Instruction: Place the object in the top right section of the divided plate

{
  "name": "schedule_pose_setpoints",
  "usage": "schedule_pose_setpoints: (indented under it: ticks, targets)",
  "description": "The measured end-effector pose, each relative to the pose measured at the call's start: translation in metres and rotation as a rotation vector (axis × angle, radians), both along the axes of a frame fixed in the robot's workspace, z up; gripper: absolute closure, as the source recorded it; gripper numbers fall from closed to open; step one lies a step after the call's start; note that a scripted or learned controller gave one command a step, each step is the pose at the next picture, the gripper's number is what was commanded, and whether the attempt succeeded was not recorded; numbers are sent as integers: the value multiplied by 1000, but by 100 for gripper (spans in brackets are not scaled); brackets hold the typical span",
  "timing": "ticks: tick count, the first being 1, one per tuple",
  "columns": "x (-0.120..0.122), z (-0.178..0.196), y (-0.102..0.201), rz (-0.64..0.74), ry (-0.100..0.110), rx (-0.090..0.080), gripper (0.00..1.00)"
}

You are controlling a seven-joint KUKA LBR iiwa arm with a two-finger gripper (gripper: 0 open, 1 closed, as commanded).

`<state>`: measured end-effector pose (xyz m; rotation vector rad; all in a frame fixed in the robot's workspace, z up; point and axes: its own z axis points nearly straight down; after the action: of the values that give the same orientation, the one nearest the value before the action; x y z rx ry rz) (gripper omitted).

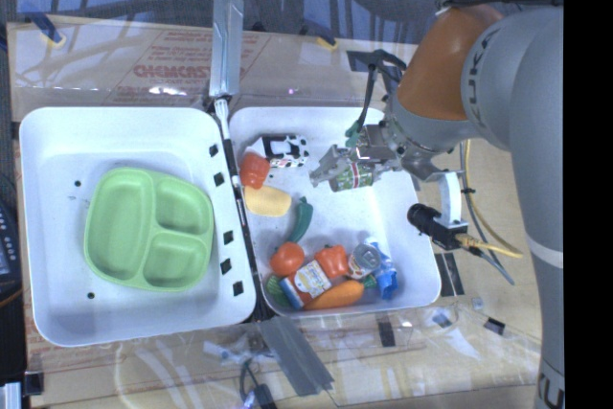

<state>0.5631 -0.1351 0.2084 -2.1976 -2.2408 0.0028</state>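
Note:
The green divided plate point(113, 254) lies in the left bin point(48, 148), with one large section on the left and two smaller ones on the right; its top right section point(182, 206) holds nothing. My gripper point(328, 173) hovers over the middle of the right bin point(412, 235). A small can with a green and red label point(359, 177) shows right at the gripper's lower edge. Whether the can is held or lies on the bin floor under the gripper I cannot tell.
Several toy foods lie in the right bin: a red-orange piece point(254, 170), a yellow piece point(268, 201), a green pepper point(302, 220), a black-and-white item point(284, 147), and a heap at the front with a carrot point(335, 295). The bins' shared wall point(230, 206) runs between gripper and plate.

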Motion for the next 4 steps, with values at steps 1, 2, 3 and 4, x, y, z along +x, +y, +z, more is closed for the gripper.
schedule_pose_setpoints:
  ticks: [1, 2, 3, 4]
  targets:
    - [0, 0, 0, 0, 0, 0, 0]
    - [0, 9, 1, 7, 2, 0, 100]
    - [65, 70, -66, 0, -4, -2, 100]
    - [94, 236, -73, 107, -6, -2, 100]
